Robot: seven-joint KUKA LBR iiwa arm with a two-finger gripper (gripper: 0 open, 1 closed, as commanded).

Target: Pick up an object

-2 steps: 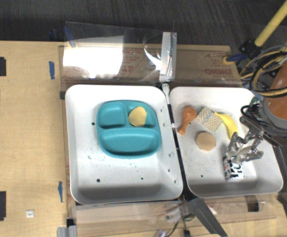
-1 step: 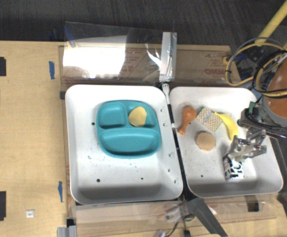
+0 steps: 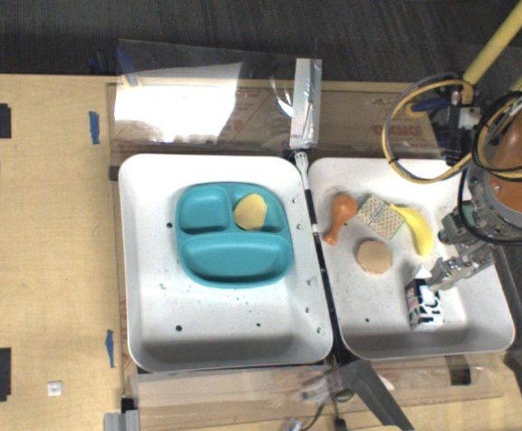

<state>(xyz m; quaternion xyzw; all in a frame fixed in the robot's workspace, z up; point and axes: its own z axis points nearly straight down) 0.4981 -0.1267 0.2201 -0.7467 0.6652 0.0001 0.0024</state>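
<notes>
**Arm over right bin, jaws unreadable**

The grey arm with its orange band (image 3: 512, 173) is cut off at the right edge, wrapped in yellow and black cables. Its gripper (image 3: 449, 272) sits low over the right shallow white plastic bin (image 3: 476, 335); whether the jaws are apart or together cannot be told, the metal parts blur together. Just beside it lies a small black-and-white printed packet (image 3: 424, 303), touching or nearly so; contact is unclear.

Right bin, five items: that packet, one yellow banana (image 3: 416, 226), one tan speckled block (image 3: 379, 217), one round beige disc-shaped piece (image 3: 374, 258), one orange drumstick-shaped toy (image 3: 340, 215).

Left shallow white plastic bin (image 3: 153, 321), two items: one teal three-compartment plate (image 3: 234, 233), with one yellow rounded lump (image 3: 251, 211) in its upper right compartment.

Both bins rest side by side on the wooden desk (image 3: 36, 268).
</notes>
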